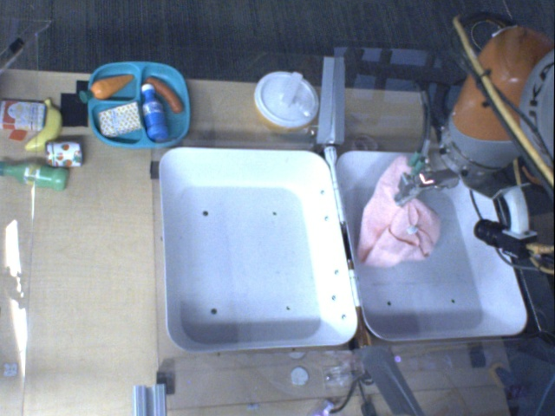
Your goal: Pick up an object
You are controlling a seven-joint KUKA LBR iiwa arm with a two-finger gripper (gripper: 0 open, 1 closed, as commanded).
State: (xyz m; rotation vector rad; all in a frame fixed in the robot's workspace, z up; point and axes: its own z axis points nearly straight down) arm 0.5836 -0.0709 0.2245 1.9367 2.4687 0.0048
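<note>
Cloth: we see a pink cloth [399, 224] crumpled in the right bin [451, 315], toward its upper left.
Gripper: our gripper [419, 180] sits over the cloth's upper edge, seemingly touching it.
Fingers: we cannot tell their state.
Left bin [251, 250]: white.

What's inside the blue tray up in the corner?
The blue tray holds an orange carrot-like toy, a blue bottle, a brownish sausage shape and a patterned packet. Anything beneath them is covered.
</note>
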